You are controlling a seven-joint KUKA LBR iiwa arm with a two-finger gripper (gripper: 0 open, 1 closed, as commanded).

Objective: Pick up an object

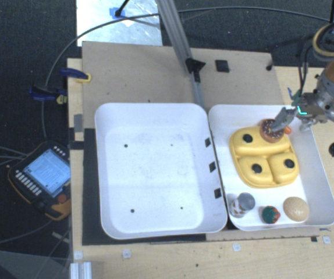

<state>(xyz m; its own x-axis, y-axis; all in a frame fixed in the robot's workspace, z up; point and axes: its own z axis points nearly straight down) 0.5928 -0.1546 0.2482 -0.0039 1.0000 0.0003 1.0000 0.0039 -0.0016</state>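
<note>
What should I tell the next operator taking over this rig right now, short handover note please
Gripper: low over the right bin, at a small brown object resting on the yellow tray-like piece; no grasp is visible.
Also in the right bin: a grey object, a green and red ball, a tan ball.
Done: nothing lifted yet.
Left: grasp and raise one object.

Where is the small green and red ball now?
The small green and red ball lies in the right white bin, near its front edge, between a small grey object and a beige egg-shaped object.
</note>
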